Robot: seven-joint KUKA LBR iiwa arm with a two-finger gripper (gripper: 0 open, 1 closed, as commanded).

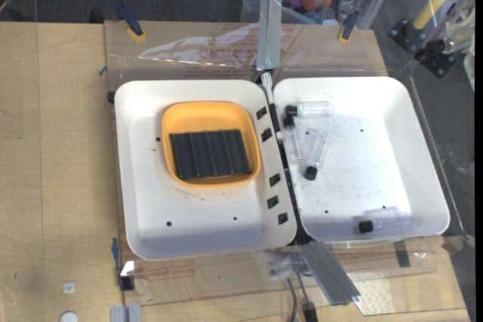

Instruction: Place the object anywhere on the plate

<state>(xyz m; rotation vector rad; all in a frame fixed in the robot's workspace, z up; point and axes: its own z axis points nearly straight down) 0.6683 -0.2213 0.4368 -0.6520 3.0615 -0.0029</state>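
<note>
Finding: the dark ribbed block (210,154) lies flat inside the orange plate (175,117), within its rim, in the left bin (151,215). If this block is the object, I judge the placing done, with only withdrawal left. The state of my claw I cannot tell.

Should another item be intended, the right bin (392,162) holds clear capped tubes: one (315,108) near the back, a pair (315,154) close to the divider (273,162), and one (385,223) against the front rim. The next move would then call for a pick there and a carry over the divider.

Clearance: the block covers most of the plate floor. The right bin's centre offers open room.
</note>
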